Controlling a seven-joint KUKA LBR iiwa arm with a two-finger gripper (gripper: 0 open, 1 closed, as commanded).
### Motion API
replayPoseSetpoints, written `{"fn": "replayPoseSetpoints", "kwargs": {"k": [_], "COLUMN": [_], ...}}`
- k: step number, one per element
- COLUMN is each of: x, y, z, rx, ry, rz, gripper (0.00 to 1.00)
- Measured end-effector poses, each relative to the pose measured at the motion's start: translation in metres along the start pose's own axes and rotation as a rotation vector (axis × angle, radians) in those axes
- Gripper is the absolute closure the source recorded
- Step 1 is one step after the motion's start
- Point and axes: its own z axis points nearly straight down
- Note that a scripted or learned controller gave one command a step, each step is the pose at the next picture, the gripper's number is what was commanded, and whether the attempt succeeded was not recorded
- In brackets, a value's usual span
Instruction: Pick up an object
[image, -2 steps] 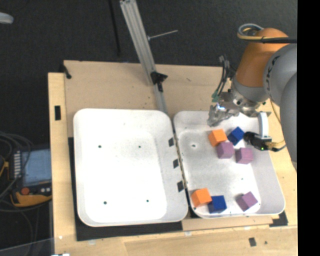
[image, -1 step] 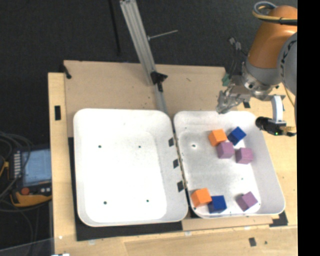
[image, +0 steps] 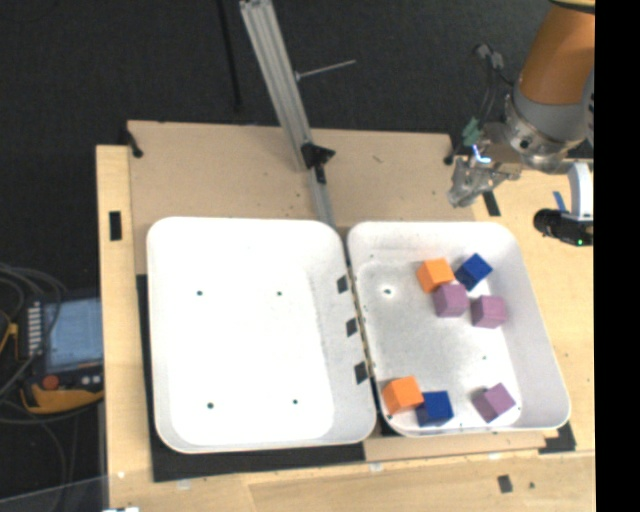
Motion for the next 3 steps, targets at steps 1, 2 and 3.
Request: {"fn": "replayPoseSetpoints", "kwargs": {"k": [1, 2, 3], "x": [0.037, 0.091, 0.136], "y": [-0.015, -0.043, -0.065], "z": [0.008, 0.019, 0.019], "rx": [0.008, 0.010, 0.009], "ry": [0.001, 0.002, 0.003], "rz": [0.000, -0.002, -0.002], "gripper": [1.00, 1.00, 1.00]}}
